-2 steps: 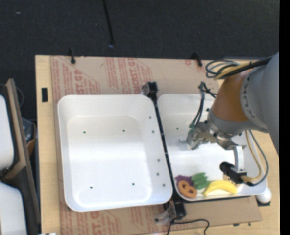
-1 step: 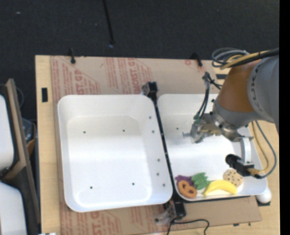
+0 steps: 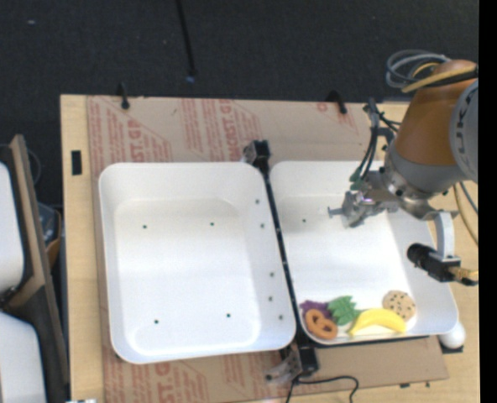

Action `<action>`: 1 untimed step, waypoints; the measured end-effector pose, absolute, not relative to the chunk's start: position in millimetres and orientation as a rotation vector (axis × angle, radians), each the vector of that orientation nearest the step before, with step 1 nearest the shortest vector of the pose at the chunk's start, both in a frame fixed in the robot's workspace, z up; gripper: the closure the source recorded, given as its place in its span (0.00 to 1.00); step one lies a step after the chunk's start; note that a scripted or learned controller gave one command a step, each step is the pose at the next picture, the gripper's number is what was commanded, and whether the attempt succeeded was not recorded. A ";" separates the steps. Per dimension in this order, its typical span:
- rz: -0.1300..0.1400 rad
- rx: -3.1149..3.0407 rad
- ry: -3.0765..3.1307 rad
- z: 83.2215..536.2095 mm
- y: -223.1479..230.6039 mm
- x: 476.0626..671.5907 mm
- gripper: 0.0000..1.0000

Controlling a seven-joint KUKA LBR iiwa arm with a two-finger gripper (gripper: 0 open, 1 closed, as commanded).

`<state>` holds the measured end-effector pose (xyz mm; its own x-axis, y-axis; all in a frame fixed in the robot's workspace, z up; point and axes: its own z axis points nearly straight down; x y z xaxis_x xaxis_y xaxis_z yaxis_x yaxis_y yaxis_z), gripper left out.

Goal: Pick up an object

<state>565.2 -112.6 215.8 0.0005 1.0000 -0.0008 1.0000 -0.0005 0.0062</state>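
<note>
The gripper (image 3: 355, 209) hangs over the upper part of the right bin (image 3: 316, 250), at the frame's right; whether its jaws are wide or closed I cannot tell, the view being too blurred there. All 4 candidates cluster in the lower right corner: banana (image 3: 377, 321), cookie (image 3: 399, 305), pretzel (image 3: 320, 323) and a green piece (image 3: 343, 309). Packed so tightly against the bin wall, they risk a grasp that strikes the rim, nudges 2 together, or closes on nothing.

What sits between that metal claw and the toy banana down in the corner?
Nothing: in the camera view, bare white bin floor separates the gripper from the banana.
</note>
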 end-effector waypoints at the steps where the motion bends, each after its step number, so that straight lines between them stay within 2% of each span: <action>1: 0.006 2.218 2.218 279.0 -113.3 567.1 1.00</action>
<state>567.1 -113.3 279.0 0.0001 1.0000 -0.0007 1.0000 -0.0001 0.0065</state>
